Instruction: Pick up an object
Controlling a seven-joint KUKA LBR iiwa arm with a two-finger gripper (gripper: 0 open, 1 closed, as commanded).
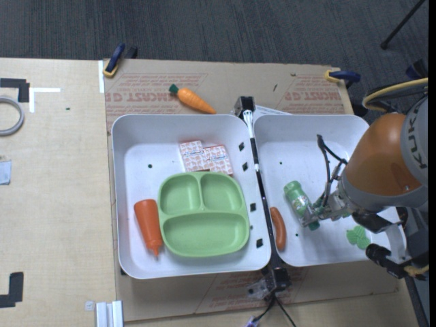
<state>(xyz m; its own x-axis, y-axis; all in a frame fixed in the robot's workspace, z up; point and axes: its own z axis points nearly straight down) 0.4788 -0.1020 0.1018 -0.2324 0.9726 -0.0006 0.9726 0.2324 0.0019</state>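
Lying against hand (319, 213): green bottle (297, 197), right bin (300, 136).

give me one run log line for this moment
arm: over right white bin | tool: at clear green plastic bottle lying in bin | hold: unconfirmed | nearby: red sausage toy by left wall

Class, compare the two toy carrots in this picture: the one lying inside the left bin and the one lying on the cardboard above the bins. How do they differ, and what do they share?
The carrot in the left bin lies beside the green plate, pointing downward; the carrot on the cardboard lies outside both bins, slanting sideways. The bin carrot looks larger and redder; the cardboard carrot is paler orange with a visible green top. Both are tapered toy carrots lying flat.
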